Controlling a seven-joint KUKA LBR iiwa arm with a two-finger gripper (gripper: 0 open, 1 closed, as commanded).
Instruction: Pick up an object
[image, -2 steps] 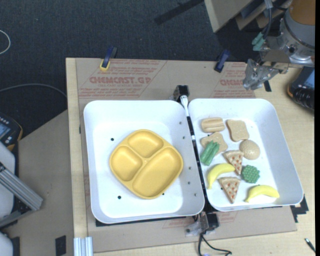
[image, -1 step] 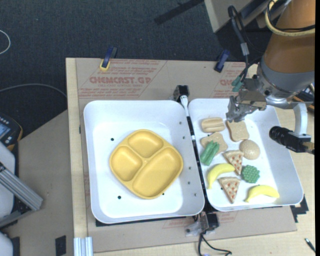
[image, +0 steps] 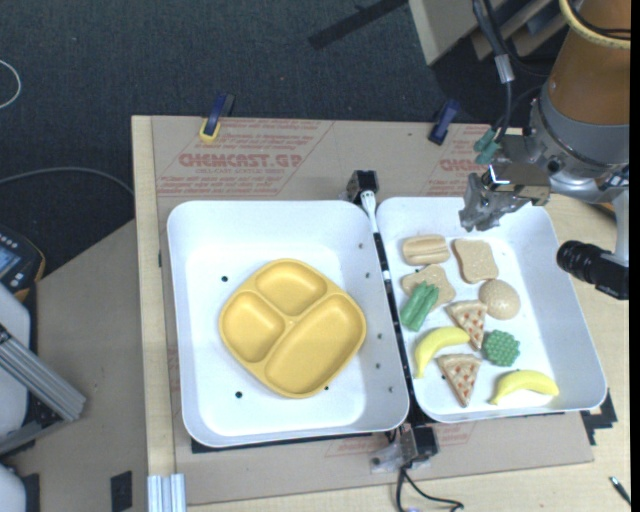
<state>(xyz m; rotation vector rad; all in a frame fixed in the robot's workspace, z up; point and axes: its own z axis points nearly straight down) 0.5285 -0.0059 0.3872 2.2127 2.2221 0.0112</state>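
Observation:
My gripper (image: 479, 219) hangs over the far edge of the right bin (image: 572, 300), just above and behind a slice of toast (image: 475, 260). Nothing shows between its fingers. In that bin lie toy foods: a hot-dog bun (image: 424, 248), a tan bread piece (image: 432, 281), a green vegetable (image: 419, 304), a round beige roll (image: 499, 297), two pizza slices (image: 467, 321) (image: 460, 377), broccoli (image: 501, 347) and two bananas (image: 438, 346) (image: 525, 384).
The left bin (image: 190, 300) holds a yellow divided plate (image: 291, 326). A black clip (image: 362, 186) sits where the bins meet at the back. Blue clamps (image: 214, 116) (image: 444, 120) grip the cardboard base. A black cylinder (image: 590, 265) juts in beside the right bin.

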